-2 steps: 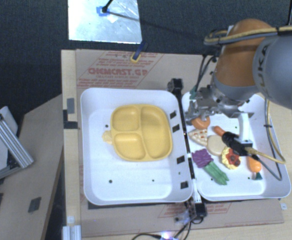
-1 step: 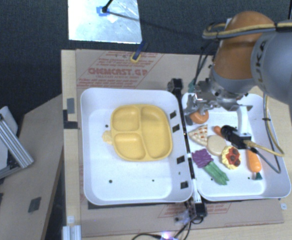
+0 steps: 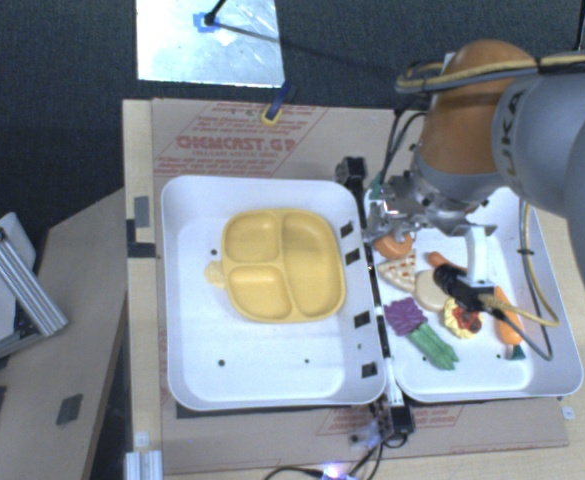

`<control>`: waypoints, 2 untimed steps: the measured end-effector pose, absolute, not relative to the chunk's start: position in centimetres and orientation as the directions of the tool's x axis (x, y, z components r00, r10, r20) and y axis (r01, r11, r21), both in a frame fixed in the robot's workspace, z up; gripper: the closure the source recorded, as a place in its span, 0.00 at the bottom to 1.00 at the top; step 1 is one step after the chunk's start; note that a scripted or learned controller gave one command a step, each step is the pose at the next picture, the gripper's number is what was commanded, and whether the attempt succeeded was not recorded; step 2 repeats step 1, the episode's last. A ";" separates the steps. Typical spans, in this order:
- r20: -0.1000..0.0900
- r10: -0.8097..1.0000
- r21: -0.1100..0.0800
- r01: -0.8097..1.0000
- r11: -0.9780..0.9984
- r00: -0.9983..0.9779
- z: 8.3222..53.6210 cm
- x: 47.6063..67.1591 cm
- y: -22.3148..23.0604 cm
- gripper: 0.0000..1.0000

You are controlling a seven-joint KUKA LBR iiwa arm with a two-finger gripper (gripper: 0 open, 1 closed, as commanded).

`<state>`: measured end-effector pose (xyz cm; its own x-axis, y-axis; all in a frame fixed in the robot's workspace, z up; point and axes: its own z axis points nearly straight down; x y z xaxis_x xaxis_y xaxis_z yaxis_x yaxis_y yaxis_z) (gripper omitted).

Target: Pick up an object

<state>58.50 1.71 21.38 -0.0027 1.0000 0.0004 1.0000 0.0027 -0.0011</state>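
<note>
My gripper [image 3: 386, 222] hangs over the near-left part of the right bin [image 3: 562, 368], close to the divider between the bins. Directly under it lies an orange toy food piece [image 3: 393, 246], partly covered by the gripper. A pizza slice [image 3: 400, 272] sits just in front of that. Further forward are a purple grape bunch [image 3: 405, 316] and a green vegetable [image 3: 433, 347]. A round beige piece [image 3: 431, 291], a yellow and red piece [image 3: 462, 321] and an orange carrot [image 3: 509, 325] lie to the right.
The left bin [image 3: 187, 368] holds a yellow divided plate [image 3: 280, 265] in its middle. The big grey and orange arm covers the back of the right bin. Both bins stand on a cardboard sheet [image 3: 234, 140].
</note>
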 end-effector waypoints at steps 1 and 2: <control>0.000 1.000 0.003 1.000 0.002 -0.002 23.5 58.7 1.4 1.00; 0.000 1.000 0.003 1.000 0.002 -0.002 23.5 58.7 1.4 1.00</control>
